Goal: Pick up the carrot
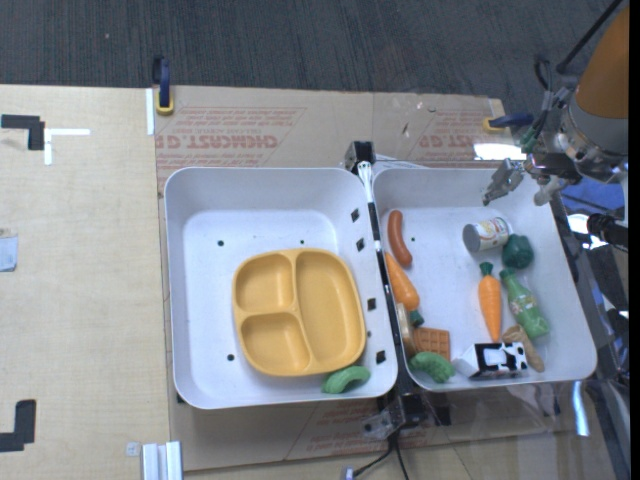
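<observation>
— Claw first: where is it, and how does it stand?

— Up at the far right corner of the right bin, above the rim. Its fingers are spread apart with nothing between them.

— And the carrot?

— Lying flat in the right bin, right of middle, well apart from the claw. Its long axis runs near to far: green top toward the far wall, pointed tip toward the near wall.

— What sits round it?

— A can on its side just beyond the green top, broccoli to the far right, a green bottle just beside it on the right. A second carrot lies by the left wall, below a sausage.

— The left bin?

— A yellow plate with three sections, and a green piece at its near edge.
</observation>
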You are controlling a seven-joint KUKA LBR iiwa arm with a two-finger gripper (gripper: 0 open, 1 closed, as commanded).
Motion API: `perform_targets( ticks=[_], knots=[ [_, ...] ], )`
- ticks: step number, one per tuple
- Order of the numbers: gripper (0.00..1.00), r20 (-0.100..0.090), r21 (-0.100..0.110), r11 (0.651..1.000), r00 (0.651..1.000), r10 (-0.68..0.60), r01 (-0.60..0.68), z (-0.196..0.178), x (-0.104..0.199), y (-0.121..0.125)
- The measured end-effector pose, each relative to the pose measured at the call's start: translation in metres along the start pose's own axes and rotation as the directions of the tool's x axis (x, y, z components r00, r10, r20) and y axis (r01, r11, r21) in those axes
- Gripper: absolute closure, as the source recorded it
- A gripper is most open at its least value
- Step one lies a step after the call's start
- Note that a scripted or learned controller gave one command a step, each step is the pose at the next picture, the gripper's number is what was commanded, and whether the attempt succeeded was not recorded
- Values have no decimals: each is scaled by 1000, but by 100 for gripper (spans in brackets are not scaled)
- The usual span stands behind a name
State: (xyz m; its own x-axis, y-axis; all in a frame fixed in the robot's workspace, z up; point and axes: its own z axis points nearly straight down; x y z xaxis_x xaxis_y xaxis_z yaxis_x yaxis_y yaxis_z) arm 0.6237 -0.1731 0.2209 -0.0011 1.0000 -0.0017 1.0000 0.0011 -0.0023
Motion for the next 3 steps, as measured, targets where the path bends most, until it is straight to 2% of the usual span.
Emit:
perform_targets(
  ticks=[1,2,3],
  knots=[
    [0,-1,0,996,996,-91,91,84,8,-81],
    [0,-1,-2,994,994,-106,106,130,22,-101],
    [100,0,-4,995,995,-101,101,121,21,-100]
  ],
)
